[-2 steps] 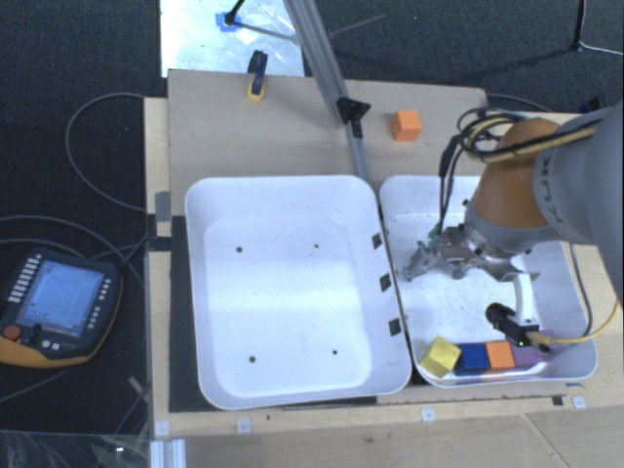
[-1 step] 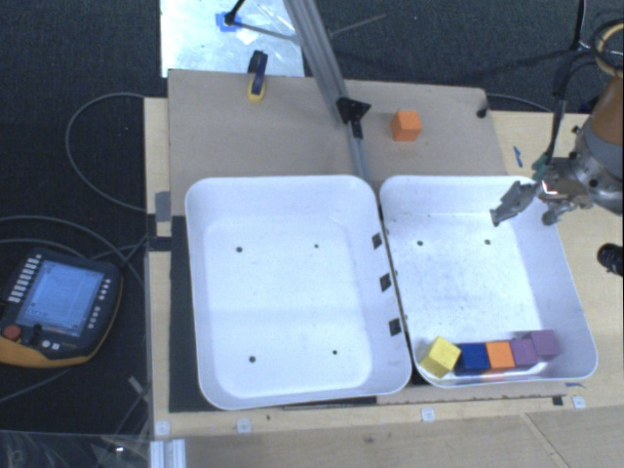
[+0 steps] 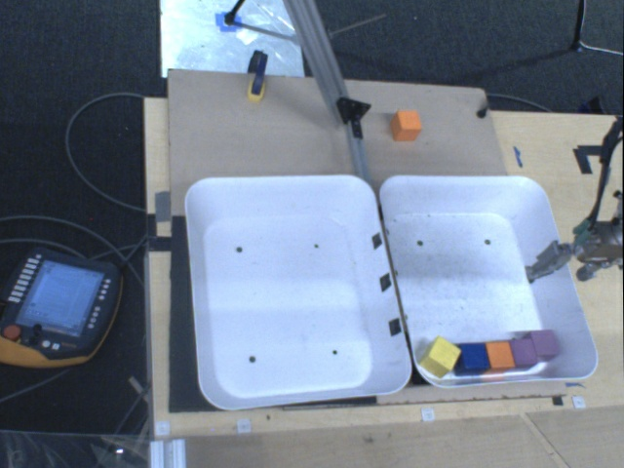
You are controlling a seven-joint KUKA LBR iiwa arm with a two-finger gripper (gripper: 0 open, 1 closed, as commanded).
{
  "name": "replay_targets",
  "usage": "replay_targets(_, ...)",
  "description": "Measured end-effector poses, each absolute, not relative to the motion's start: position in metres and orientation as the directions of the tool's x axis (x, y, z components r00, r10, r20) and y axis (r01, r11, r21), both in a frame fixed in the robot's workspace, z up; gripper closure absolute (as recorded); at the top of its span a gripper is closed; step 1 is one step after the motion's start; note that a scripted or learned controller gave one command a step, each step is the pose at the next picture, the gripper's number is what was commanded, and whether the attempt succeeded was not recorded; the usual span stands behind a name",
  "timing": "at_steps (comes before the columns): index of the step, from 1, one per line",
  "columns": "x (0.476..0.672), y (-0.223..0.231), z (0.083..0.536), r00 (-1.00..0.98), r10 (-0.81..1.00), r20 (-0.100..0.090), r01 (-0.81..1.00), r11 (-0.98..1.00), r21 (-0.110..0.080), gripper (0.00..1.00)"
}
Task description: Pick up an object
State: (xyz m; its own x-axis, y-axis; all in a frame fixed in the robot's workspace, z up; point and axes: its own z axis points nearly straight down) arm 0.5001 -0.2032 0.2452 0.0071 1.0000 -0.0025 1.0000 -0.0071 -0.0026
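In the camera view, nothing is being lifted yet, so the pick is still lying ahead. The end effector (image 3: 546, 261) is hovering at the right bin's (image 3: 458, 203) right rim; how wide it is standing I cannot tell. The yellow block (image 3: 440, 356) is sitting with the other blocks (image 3: 502, 352) along the near wall, well apart.

Tan bench (image 3: 292, 135) bearing two white bins (image 3: 292, 291), an orange cube (image 3: 407, 125) beyond the bins, a clamp (image 3: 256, 74) farther left.
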Motion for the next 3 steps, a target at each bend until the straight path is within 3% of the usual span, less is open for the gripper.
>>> replay_targets(1,0.532,-0.177,0.101,-0.006,1.0,0.002,1.0,0.006,-0.004,0.0)
replay_targets(2,0.518,-0.093,0.089,-0.011,1.0,0.005,1.0,0.011,-0.003,0.0)
replay_targets(3,0.508,-0.151,0.209,0.001,1.0,-0.005,1.0,-0.001,0.01,0.0)
